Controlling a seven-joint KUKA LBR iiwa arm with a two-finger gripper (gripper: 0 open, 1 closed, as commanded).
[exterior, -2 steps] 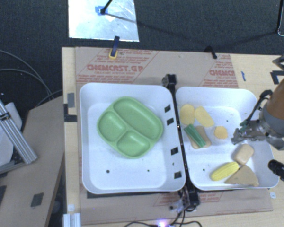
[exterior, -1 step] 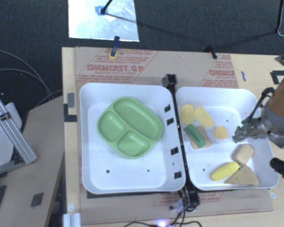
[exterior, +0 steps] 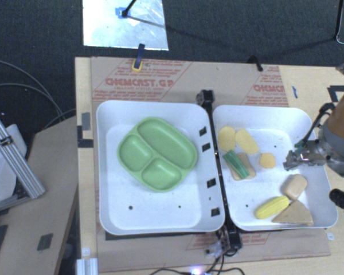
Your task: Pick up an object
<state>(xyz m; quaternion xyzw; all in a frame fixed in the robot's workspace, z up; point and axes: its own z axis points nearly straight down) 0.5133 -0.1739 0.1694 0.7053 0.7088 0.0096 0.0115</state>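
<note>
Beige potato (exterior: 294, 185) lies just below the gripper (exterior: 292, 160); grip state unclear

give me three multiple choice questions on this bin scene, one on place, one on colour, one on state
1. Where does the green divided plastic plate lie?
A. in the left white bin
B. in the right white bin
C. on the cardboard

2. What colour is the toy corn cob?
A. red
B. yellow
C. blue

3. How does the pincer stand to the objects?
A. lifting the corn cob
B. pressing on the plate
C. over the right bin, with nothing seen between its fingers

Answers:
1 A, the plate lies inside the left bin's walls.
2 B, the cob is plainly yellow.
3 C, the pincer sits over bare bin floor right of the small round yellow piece.
</note>
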